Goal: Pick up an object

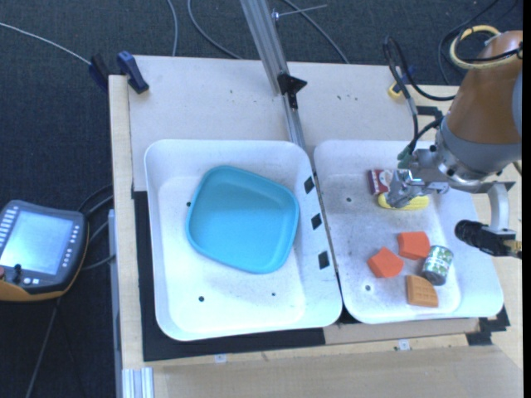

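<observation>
Bench (207,98) carries two shallow white bins side by side. Left bin (166,305) holds one item, a turquoise plate (242,218), lying flat near the bin's centre. Right bin (357,301) holds all the small candidates.

Arm (485,98) reaches in from the right, orange band above the grey wrist, with the gripper (401,191) down low over the upper part of the right bin. Finger state: cannot tell, since the wrist body and cabling cover the tips from this angle.

Directly under and around the gripper sits a yellow object (406,201), partly hidden. Just beside it to the left lies a small red and white packet (379,180). I judge the yellow object to be the pick target (it is the thing nearest the tool), but contact between them is not resolvable.

Lower in the same bin, well apart from the gripper: an orange-red block (413,244), a second orange-red block (385,263), a small tin can (437,264) on its side just beside the first block, and a tan waffle-like piece (421,290) below the can. None of these is touched.

Progress, as judged: approach looks done and the tool is at grasp height. Nothing is visibly lifted; every object appears to rest on the bin floor. Left to do: a confirmed closure on one object, then a lift clear of the bin.
</observation>
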Controlling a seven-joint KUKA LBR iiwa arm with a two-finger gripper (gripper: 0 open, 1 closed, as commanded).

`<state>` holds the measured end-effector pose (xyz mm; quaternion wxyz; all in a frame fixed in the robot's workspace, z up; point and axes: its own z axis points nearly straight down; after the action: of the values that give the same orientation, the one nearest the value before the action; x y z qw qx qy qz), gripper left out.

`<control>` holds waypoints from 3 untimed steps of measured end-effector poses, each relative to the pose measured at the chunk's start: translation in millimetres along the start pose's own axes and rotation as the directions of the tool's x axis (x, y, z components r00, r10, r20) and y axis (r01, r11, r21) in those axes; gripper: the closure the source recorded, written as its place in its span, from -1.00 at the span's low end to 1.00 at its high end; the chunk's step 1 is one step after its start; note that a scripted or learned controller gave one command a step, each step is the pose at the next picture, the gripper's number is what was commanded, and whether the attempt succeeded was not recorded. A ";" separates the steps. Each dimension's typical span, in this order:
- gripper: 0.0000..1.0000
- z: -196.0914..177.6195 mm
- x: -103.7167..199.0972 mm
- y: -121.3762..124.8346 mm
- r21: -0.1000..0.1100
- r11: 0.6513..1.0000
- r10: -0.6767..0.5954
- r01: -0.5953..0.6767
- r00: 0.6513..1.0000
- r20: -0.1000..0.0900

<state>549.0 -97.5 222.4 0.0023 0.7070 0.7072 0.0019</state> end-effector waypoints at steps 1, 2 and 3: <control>1.00 -46.4 0.0 1.1 0.001 1.000 0.000 0.000 1.000 0.000; 1.00 -35.1 49.0 19.4 0.006 1.000 -0.004 0.004 1.000 -0.001; 1.00 -33.4 102.2 37.6 0.005 1.000 -0.005 0.005 1.000 -0.002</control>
<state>586.3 4.7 256.0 -0.0002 0.7054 0.7089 0.0006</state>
